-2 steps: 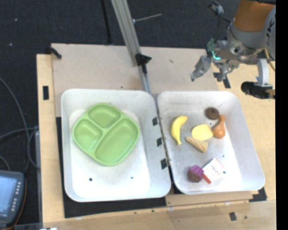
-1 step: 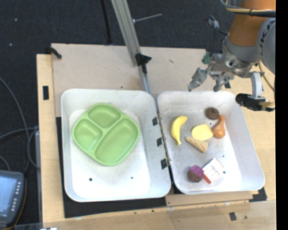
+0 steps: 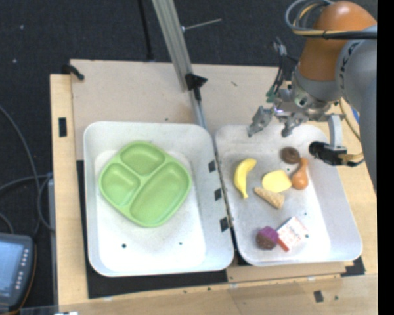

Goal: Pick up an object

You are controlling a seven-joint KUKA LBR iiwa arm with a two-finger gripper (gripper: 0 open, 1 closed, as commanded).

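Camera view puts your two-finger gripper (image 3: 272, 126) spread wide and empty over the right white bin's (image 3: 328, 241) far edge; approach step, so descend onto the curved yellow plastic banana (image 3: 243, 176).

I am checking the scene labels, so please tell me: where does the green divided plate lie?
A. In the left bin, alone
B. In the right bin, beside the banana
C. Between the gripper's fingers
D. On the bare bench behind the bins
A: the green divided plate lies flat in the left bin, while the banana and other small items lie in the right bin.
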